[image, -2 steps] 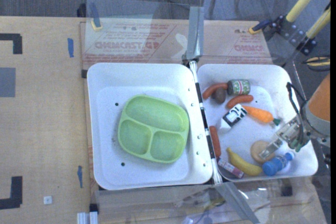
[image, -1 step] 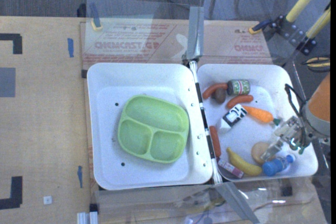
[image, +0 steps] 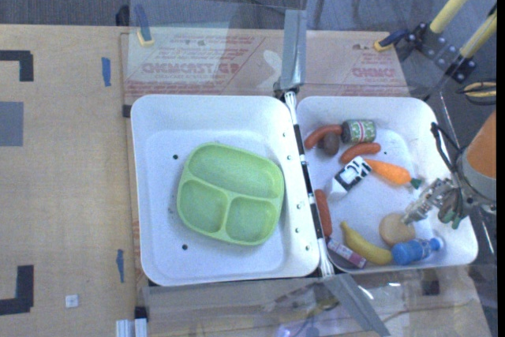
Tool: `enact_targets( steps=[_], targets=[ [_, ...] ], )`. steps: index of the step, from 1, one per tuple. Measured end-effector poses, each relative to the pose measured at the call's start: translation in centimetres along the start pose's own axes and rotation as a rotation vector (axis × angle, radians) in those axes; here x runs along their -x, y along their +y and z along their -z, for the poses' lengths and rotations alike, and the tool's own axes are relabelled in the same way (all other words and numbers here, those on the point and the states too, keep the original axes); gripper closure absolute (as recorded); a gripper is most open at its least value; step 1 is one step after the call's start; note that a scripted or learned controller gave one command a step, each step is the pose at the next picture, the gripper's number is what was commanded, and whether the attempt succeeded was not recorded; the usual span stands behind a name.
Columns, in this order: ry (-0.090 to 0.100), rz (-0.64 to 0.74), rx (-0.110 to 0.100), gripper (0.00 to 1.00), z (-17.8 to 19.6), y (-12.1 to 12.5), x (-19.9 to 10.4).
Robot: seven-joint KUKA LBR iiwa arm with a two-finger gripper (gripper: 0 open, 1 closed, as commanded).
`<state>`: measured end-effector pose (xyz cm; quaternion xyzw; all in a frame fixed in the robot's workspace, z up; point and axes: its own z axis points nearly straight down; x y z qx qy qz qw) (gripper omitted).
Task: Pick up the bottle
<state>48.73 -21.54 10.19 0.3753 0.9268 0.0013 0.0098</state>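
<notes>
The bottle (image: 413,250) is lying on its side in the right bin (image: 384,108), near the front right corner, its cap end pointing right toward the wall. The gripper (image: 427,203) is hanging just above and behind it, over a round tan thing (image: 394,228), holding nothing; how it is set I cannot tell. To grasp well, I judge it should be coming down across the bottle's blue body, closing across the width, not along the length, and keeping clear of the banana (image: 364,245) touching the bottle's left end and of the bin wall. The bottle is looking like smooth blue plastic, rounded and likely to roll or slip; the banana is curved and matte yellow. The carrot (image: 387,171) is tapering. The green tray (image: 230,192) in the left bin (image: 158,122) is glossy and three-celled.
</notes>
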Motion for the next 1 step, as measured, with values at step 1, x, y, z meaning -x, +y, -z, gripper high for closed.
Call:
enact_targets(
  steps=[1],
  targets=[
    [0.013,-0.062,-0.009,1.0,9.5,-1.11,0.33]
  ],
)
